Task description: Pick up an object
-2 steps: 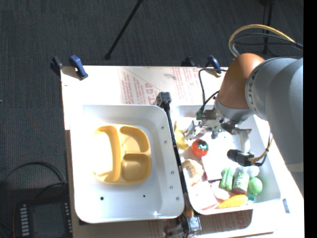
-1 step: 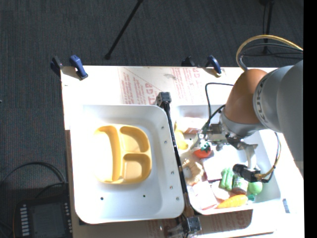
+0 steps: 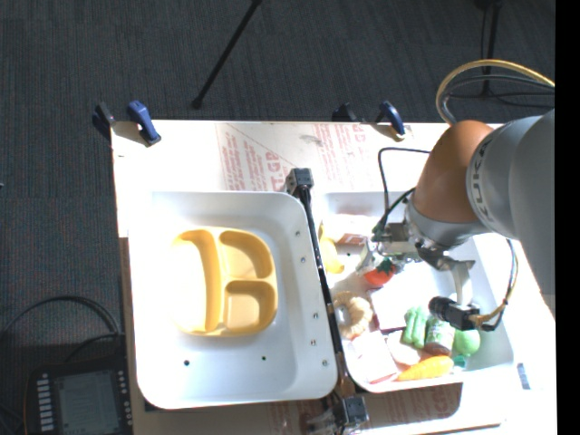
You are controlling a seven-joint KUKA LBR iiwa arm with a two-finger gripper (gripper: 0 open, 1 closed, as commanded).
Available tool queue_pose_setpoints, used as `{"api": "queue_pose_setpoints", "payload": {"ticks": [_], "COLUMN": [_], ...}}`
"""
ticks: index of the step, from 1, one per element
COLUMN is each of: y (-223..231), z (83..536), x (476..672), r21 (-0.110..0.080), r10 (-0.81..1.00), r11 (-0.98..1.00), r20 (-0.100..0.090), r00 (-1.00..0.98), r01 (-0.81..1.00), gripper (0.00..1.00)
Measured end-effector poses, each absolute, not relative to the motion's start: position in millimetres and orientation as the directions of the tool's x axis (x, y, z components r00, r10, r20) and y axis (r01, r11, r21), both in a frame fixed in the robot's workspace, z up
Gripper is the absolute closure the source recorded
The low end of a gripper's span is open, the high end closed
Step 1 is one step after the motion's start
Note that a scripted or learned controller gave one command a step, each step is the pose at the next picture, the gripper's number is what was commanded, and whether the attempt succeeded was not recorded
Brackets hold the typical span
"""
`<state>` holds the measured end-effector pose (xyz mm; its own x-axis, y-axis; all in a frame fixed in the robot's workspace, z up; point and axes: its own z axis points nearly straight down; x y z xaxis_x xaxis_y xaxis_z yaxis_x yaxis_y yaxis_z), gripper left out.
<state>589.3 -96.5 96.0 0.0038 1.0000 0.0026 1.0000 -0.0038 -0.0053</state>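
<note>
Left bin (image 3: 163,243) holds a yellow tray (image 3: 227,281); right bin (image 3: 485,275) holds clutter; tool (image 3: 390,254) state unclear.

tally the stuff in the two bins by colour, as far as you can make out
yellow: 2, divided tray in the left bin, small item in the right bin
red: 1
green: 2
orange: 1
tan ring: 1
white flat pieces: 2
total: 9, though the pile is cluttered

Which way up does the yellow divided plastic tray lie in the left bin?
Right way up: the yellow divided plastic tray shows its open compartments and raised dividers, resting flat in the left white bin.
</note>
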Motion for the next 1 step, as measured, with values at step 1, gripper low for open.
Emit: {"api": "queue_pose_setpoints", "payload": {"ticks": [1], "y": [-33.2], "z": [188.1], "x": [592.8], "r21": [0.0], "r10": [1.0], "r11": [0.004], "r20": [0.001], "r00": [-0.004], "r01": [1.0], "gripper": [1.0]}}
